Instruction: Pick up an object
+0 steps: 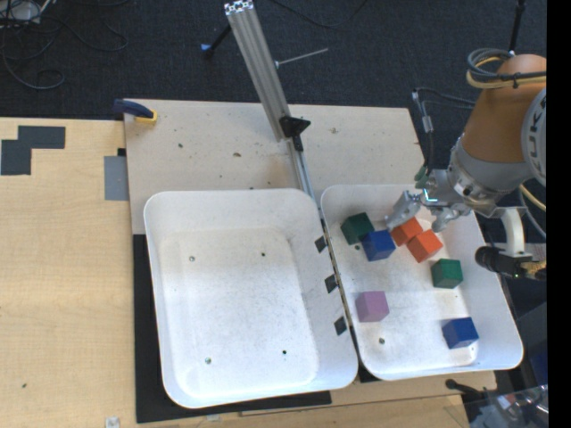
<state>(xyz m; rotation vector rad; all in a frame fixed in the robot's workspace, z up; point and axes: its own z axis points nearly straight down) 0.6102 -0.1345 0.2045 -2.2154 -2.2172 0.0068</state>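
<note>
The arm (500, 132) reached in over the right bin (500, 350) and parked its hand (426, 212) low over the cluster of blocks at the bin's far end. The fingers looked spread apart, one toward the blue cube (378, 244), the other just above the orange block (425, 243), and nothing sat between them (no grip yet, as far as the view showed).

Candidates, all placed relative to that orange block: a second orange block (407, 231) touching it on the far-left side, right under the hand. The blue cube sat just left of the pair, w/ a dark green cube (357, 227) beyond it, those two touching. A green cube (447, 273) lay near, toward the bin's front. A purple cube (372, 306) sat well apart to the front-left, and another blue cube (460, 332) well apart toward the front. The left bin (178, 239) lay beyond the divider clips (329, 283).

Judgement: the step in hand was the descent onto an orange block. To do it well, the hand probably needed its fingers straddling one block only, since the two orange ones touched and a finger landing on the seam could shove both aside. Centring over the nearer orange block, w/ fingers closing on its free faces, seemed the cleaner bet; the green cube, standing alone, looked an easier fallback.
</note>
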